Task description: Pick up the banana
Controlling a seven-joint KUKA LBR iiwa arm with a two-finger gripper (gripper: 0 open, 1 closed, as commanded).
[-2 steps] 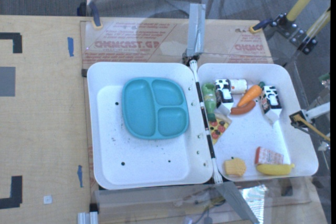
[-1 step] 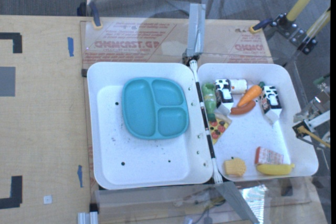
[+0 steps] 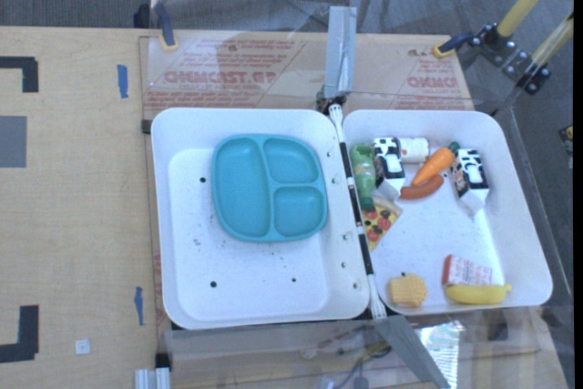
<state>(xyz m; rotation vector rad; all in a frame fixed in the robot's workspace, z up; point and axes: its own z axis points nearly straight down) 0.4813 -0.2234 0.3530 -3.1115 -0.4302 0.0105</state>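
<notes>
The yellow banana (image 3: 477,293) lies flat near the front edge of the right bin (image 3: 524,196), just in front of a small red and white packet (image 3: 466,270).
The left bin (image 3: 182,196) holds a teal three-compartment plate (image 3: 270,187). In the right bin lie a carrot (image 3: 435,165), a red sausage (image 3: 421,189), two black and white cartons (image 3: 471,176), a green bottle (image 3: 363,170), a patterned wedge (image 3: 379,220) and a yellow corn piece (image 3: 408,290).
</notes>
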